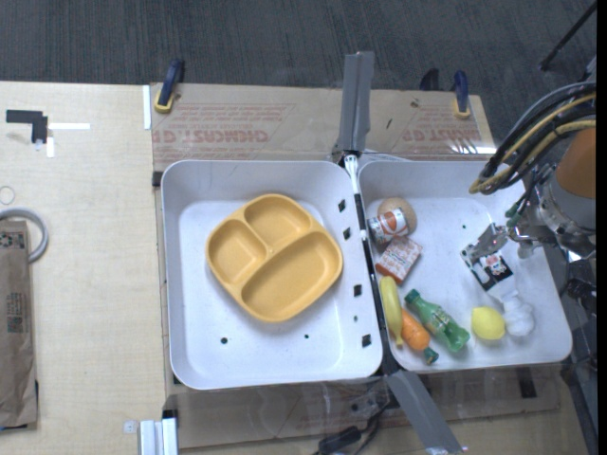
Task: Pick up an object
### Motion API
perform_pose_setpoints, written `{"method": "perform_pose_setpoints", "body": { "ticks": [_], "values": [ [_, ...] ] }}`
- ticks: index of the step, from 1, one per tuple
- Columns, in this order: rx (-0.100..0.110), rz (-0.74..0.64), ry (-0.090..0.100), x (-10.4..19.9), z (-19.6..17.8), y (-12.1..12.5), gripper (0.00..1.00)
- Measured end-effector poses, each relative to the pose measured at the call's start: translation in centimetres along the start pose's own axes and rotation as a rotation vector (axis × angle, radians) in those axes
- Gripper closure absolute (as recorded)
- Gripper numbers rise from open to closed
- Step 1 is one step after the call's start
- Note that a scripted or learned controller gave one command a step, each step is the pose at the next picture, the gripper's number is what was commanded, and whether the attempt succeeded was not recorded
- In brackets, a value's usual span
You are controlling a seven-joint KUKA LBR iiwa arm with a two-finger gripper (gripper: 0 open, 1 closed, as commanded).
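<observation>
My gripper (485, 249) hangs over the right part of the right bin (446, 211), reaching in from the right. A small black-and-white item (496, 271) lies right under its tip, and I cannot tell whether they touch. Below it sit a yellow lemon (487, 324) and a white crumpled piece (518, 315). Along the bin's left side are a tilted can (391, 220), a red-and-white packet (398, 258), a banana (389, 301), an orange carrot (414, 333) and a green bottle (439, 321).
The left bin (190, 282) holds a yellow divided plate (275, 256). A grey divider bar (356, 98) runs between the bins at the back. Cables (531, 136) loop above the arm at the right. A brown bag (14, 311) lies at the far left of the bench.
</observation>
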State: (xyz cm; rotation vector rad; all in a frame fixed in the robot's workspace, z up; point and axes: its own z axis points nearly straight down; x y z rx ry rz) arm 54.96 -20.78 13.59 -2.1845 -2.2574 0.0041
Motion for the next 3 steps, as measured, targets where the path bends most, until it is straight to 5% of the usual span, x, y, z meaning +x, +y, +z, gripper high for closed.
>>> {"method": "perform_pose_setpoints", "body": {
  "ticks": [1,2,3],
  "values": [
    [0.0,0.044,0.006,0.0,4.5,2.2,0.0],
    [-0.003,0.045,0.0,-0.3,3.5,2.3,1.0],
    [-0.002,0.065,-0.001,4.4,-7.0,6.1,1.0]
  ]
}}
